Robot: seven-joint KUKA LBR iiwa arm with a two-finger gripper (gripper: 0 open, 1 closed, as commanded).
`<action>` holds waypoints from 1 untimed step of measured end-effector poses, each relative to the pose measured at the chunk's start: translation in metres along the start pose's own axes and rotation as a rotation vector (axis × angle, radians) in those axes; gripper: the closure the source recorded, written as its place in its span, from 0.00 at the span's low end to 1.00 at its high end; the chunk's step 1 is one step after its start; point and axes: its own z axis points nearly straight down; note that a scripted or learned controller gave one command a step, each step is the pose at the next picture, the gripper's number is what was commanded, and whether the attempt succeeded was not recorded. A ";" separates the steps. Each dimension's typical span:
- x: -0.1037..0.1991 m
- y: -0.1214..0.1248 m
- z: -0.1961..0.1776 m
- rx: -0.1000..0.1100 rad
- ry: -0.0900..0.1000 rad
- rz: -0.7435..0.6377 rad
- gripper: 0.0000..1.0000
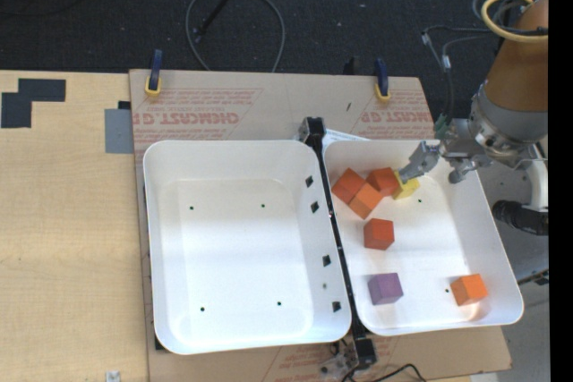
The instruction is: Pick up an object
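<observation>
While the arm [515, 85] leans in from three o'clock, its gripper [436, 164] hangs over the upper part of the right bin [497, 233], with one finger [418, 164] slanting down toward a small yellow block [408, 188] and the other ending short, near the bin's three o'clock rim; the two look spread apart and nothing sits between them, so I judge this the approach step, the pick not yet made. The likeliest target is that yellow block, which lies touching or just beside a cluster of orange blocks [363, 190] at its nine o'clock. Other candidates sit lower in the same bin: a red-orange cube [379, 234] near the middle, a purple cube [386, 288] at six o'clock and an orange cube [468, 289] toward five o'clock. The next move calls for centring over one block, descending and closing without nudging its neighbours. The finger hides part of the yellow block, and whether it touches the block is hard to tell, as is the gripper's height above the floor of the bin
</observation>
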 end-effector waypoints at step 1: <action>-0.019 0.019 0.144 -0.011 -0.002 0.000 0.00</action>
